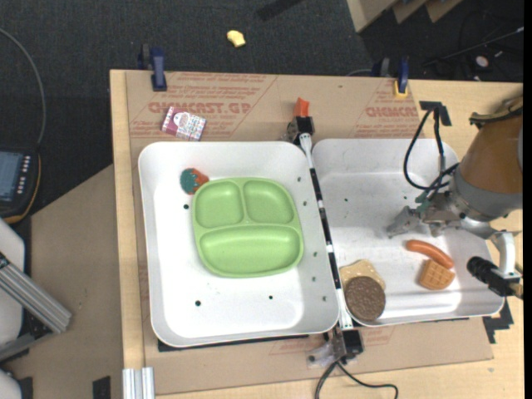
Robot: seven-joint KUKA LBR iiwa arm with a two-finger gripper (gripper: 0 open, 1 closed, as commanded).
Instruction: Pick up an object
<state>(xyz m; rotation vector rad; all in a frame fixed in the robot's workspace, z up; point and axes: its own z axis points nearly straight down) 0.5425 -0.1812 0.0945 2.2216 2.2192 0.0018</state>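
dark carpet surrounds a cardboard-topped bench bearing two bins. the left white bin [166, 306] holds a green divided plastic plate [246, 226]; the right white bin [357, 160] keeps an orange toy sausage [430, 253], waffle-like wedge [435, 275] and brown round cookie [364, 297] within the arm's reach. the gripper [413, 217] hovers beside the sausage, jaws apart, holding nothing.

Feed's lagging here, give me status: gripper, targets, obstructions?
Gripper low in right bin, grip unconfirmed. Hot dog, waffle piece, cookie loose nearby. Cable loops over arm.
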